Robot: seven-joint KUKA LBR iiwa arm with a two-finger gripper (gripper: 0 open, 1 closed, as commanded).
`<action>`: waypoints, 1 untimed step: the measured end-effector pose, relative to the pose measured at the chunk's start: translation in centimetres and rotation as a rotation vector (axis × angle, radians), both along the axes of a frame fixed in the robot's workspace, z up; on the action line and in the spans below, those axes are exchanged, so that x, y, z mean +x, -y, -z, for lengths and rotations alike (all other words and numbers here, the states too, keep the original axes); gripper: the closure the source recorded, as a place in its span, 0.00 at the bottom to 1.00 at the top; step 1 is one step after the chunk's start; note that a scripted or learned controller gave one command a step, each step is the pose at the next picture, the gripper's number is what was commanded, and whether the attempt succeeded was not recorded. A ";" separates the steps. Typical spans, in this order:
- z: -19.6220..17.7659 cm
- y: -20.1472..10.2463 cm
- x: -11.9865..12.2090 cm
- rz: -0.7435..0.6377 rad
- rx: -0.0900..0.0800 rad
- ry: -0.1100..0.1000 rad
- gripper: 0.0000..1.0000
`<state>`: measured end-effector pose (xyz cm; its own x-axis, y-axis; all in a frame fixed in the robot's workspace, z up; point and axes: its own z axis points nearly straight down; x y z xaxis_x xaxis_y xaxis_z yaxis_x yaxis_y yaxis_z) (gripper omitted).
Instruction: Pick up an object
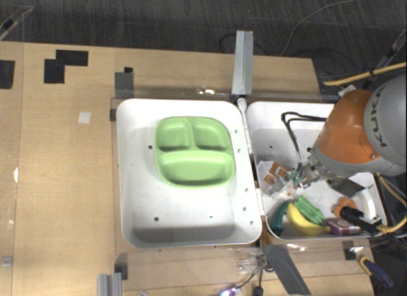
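My gripper (294,182) hangs low in the right bin (270,126), under the orange band of the arm. It is just above and left of a yellow banana (297,223) and a green ridged object (310,211) at the bin's front. A small orange-brown piece (275,173) lies just left of the gripper. The arm hides much of the fingers, and I see nothing clearly held between them.
A purple block (341,227) and an orange object (347,206) lie at the right bin's front right. The left bin (137,215) holds a green divided plate (193,150). A metal divider (242,65) stands behind the bins.
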<state>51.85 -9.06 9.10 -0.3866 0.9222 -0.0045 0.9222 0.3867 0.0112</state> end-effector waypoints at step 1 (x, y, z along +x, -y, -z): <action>0.0 1.2 4.1 0.015 0.000 0.002 0.00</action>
<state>55.98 -10.27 9.09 -0.3724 0.9281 -0.0052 0.9280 0.3724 0.0135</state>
